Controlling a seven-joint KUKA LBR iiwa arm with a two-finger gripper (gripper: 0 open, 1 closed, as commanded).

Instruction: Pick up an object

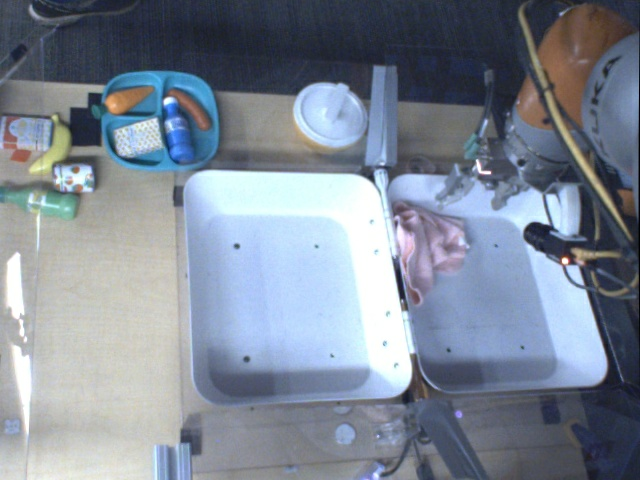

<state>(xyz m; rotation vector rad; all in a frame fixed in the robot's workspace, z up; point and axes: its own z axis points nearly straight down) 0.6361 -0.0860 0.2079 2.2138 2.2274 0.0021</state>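
Here, seen from above at a slant, the pink cloth (pixel 430 246) serves as the landmark: it lies crumpled in the right bin (pixel 560 368), pressed against that bin's left wall near the far corner, with a narrow tail of fabric trailing toward the near side.

The gripper (pixel 478 181) hangs up and to the right of the cloth, over the far edge of the same bin — apart from the fabric, not touching it. Its fingers (pixel 455 188) are spread apart, and nothing sits between them. Behind it the grey arm (pixel 580 78) with its orange band comes in from the right, cables looping down beside it.

Just left of the cloth, across the divider, is the left bin (pixel 290 368), its white floor marked by a few small dark dots. Beyond the cloth and slightly left, a round white lidded cup (pixel 330 115) stands on the bench. Farther left of the cloth — well apart from it — a blue divided tray (pixel 207 93) holds toy food and a small blue bottle (pixel 178 128). Left of that tray lie a toy banana (pixel 52 146), a small can (pixel 73 177) and a green bottle (pixel 40 202) on its side.
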